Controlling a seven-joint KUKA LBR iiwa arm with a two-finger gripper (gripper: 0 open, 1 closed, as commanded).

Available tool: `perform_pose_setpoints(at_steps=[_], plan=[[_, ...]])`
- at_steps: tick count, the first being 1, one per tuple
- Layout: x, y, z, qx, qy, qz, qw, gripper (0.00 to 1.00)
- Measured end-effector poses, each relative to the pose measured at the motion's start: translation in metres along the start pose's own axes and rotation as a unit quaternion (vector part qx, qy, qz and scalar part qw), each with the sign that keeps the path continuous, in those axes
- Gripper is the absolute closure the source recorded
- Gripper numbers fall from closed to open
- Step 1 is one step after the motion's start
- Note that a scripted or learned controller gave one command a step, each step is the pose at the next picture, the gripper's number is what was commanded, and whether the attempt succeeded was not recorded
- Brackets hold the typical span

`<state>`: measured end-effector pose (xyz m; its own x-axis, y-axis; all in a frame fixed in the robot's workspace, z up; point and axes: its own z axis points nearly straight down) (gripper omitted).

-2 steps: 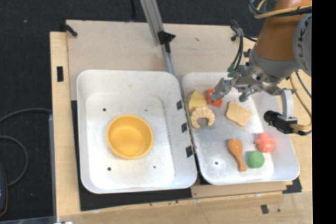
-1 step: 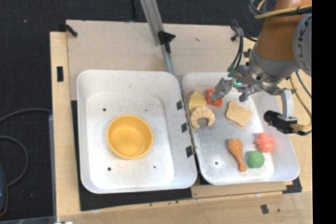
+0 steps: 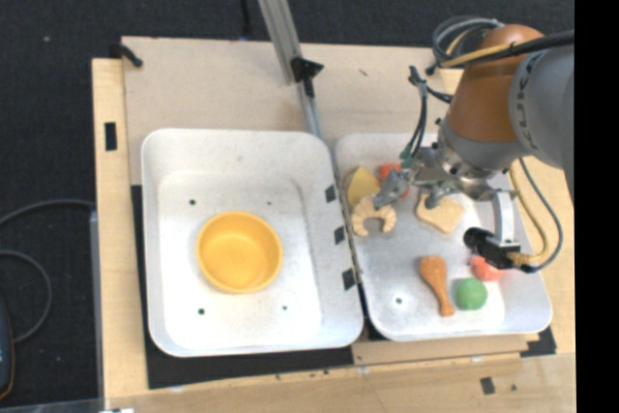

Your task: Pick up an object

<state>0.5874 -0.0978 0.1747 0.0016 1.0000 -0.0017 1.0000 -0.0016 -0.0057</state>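
My gripper [image 3: 397, 189] hangs low over the left part of the right bin [image 3: 513, 319], below the orange-banded wrist. Just left of it lies a pale yellow wedge [image 3: 362, 181], and a tan ring-shaped piece [image 3: 372, 221] sits just below and left of it. A small red-orange piece [image 3: 390, 170] shows right beside the gripper. To its right, partly under the wrist, lies a tan flat piece [image 3: 441, 215]. Nearer the front are an orange drumstick [image 3: 436, 283], a green ball [image 3: 471, 294] and a small red piece [image 3: 487, 270].
The left bin [image 3: 174, 160] holds a yellow bowl [image 3: 239, 251]. A slanted metal post [image 3: 280, 19] rises behind the bins, ending near their shared wall. Cables and a black connector [image 3: 484, 244] hang off the arm over the right bin.
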Motion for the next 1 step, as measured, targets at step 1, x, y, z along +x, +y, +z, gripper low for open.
perform_pose_setpoints(at_steps=[1], plan=[[-0.0010, 0.0004, 0.0424, -0.001, 0.000, 0.000, 1.0000, 0.00]])
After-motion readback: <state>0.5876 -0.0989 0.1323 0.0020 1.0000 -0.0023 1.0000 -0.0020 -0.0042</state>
